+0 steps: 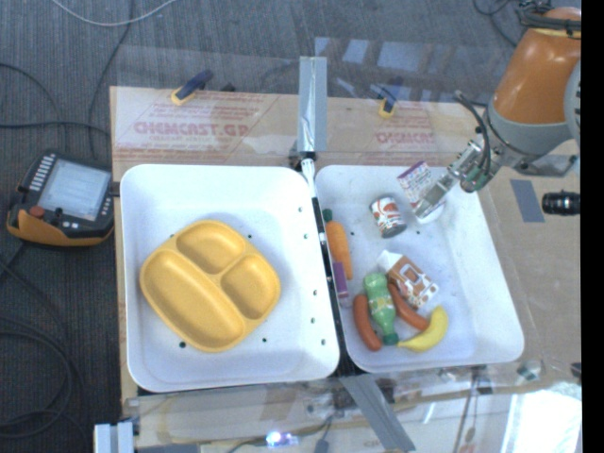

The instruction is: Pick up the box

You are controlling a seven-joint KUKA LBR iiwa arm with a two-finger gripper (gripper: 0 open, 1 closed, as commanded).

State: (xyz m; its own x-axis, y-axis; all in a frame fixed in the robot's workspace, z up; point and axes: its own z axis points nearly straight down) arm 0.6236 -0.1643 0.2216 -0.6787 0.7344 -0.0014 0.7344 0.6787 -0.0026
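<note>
Your gripper [429, 199] sits low over the far end of the right bin [491, 281], right beside a small white carton [413, 178]; you cannot tell how it is set. The box [411, 280], orange and white, lies mid-bin, touching a green bottle [380, 305] and near a can [387, 215]. A yellow divided tray [209, 283] fills the left bin [151, 187].
</note>
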